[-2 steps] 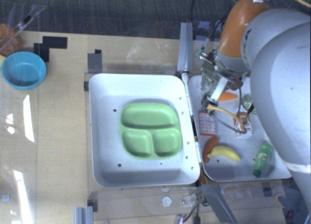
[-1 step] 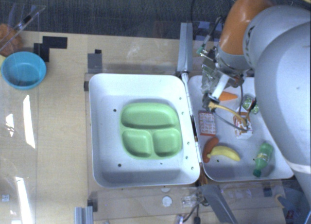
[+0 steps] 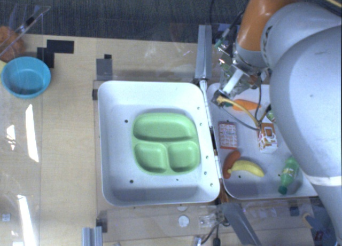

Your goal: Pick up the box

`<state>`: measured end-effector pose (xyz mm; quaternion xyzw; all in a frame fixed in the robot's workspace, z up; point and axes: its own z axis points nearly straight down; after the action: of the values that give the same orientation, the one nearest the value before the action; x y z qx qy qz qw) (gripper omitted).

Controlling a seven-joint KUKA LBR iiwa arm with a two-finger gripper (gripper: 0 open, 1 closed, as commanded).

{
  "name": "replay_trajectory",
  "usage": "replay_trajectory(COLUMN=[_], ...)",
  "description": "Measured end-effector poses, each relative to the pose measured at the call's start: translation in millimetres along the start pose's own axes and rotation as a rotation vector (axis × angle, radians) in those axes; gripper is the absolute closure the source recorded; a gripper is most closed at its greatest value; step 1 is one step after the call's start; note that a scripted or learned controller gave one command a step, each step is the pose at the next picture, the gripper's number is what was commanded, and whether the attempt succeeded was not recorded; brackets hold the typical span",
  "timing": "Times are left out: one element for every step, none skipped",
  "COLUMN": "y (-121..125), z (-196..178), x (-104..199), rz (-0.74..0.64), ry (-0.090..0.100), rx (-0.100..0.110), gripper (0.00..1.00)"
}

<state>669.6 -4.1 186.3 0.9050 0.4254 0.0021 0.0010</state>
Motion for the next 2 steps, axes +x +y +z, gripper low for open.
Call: replay_trajectory(y=[-0.2, 46.9], z=[-11.8, 48.4], x=[2.2, -91.9], rz=[-0.011, 0.048], ry=[0.002, -0.002], rx=[-0.003, 0.002], gripper=[1.00, 1.00])
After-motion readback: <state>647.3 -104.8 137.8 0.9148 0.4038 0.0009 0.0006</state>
